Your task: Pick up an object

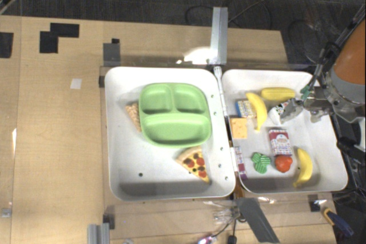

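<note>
Gripper (298, 107) above right bin (337, 143), beside yellow banana (278, 94).

The right bin (337, 180) holds three yellow bananas (258, 111), a cheese wedge (238, 128), a red-labelled packet (279, 141), a tomato (283, 163), a green item (261, 162) and, near the top, what may be a small white toy (277, 113).

One camera was fixed above the bench (57, 140) and looked down at a slant. It took in the left bin (117, 140) and the right bin (329, 146) side by side, from some way off. The arm (350, 68) entered from the right edge.
</note>
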Robot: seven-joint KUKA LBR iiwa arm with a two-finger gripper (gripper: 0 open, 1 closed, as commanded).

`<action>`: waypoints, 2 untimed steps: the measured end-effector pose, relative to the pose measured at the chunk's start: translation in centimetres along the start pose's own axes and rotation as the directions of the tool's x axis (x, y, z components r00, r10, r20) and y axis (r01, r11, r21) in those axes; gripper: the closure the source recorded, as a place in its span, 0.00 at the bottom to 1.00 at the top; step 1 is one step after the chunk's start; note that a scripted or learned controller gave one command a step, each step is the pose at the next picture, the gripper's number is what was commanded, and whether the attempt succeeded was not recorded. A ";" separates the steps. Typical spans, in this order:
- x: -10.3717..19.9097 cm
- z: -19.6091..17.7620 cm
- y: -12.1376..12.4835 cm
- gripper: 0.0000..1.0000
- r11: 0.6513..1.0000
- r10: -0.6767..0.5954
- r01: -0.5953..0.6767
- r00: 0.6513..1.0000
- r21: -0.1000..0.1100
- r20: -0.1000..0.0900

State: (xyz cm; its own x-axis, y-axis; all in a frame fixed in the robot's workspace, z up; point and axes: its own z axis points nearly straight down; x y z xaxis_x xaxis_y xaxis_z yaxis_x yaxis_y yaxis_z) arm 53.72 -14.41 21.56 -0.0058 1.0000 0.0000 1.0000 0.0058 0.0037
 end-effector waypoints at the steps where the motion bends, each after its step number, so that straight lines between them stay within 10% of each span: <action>1: 1.4 8.4 5.9 0.00 0.998 -0.068 0.068 0.998 -0.003 0.001; 2: 3.5 10.3 9.2 0.00 0.991 -0.124 0.125 0.992 -0.039 0.014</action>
State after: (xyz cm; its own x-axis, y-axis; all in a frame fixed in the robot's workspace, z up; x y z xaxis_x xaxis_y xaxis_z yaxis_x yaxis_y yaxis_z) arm 62.89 -10.84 11.33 -0.1298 0.9914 -0.0145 0.9906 0.1303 0.0424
